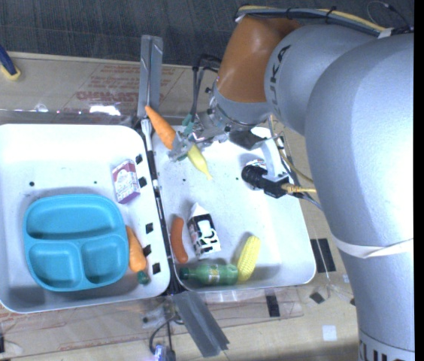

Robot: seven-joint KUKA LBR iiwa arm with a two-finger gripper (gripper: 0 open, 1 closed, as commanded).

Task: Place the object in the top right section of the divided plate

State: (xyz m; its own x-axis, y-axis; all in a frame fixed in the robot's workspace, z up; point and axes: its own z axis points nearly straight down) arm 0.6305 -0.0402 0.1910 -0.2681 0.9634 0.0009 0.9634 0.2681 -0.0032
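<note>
Gripper: the two-finger gripper (186,138) sits low over the upper left corner of the right shallow white bin (291,265), closed on the slim yellow pepper-like piece (198,160), whose top is between its fingers and whose tip points down-right.
Arm: the grey arm with an orange band (253,59) comes in from the right and covers that bin's upper right part.
Beside the gripper: a long orange carrot (161,126) lies tilted across the divider between the bins, just left of the gripper.
Rest of right bin: a small orange sausage-shaped piece (178,241), a black-and-white carton (204,235), a green bottle lying flat (210,274) and a yellow corn cob (247,256) cluster near the bottom edge.
Left bin: the light blue divided plastic plate (73,241) lies in the left shallow white bin (9,149), well apart from the gripper.
By the plate: a second orange carrot (136,251) touches its right rim, and a small red-and-white packet (125,180) lies just above its top right section.
</note>
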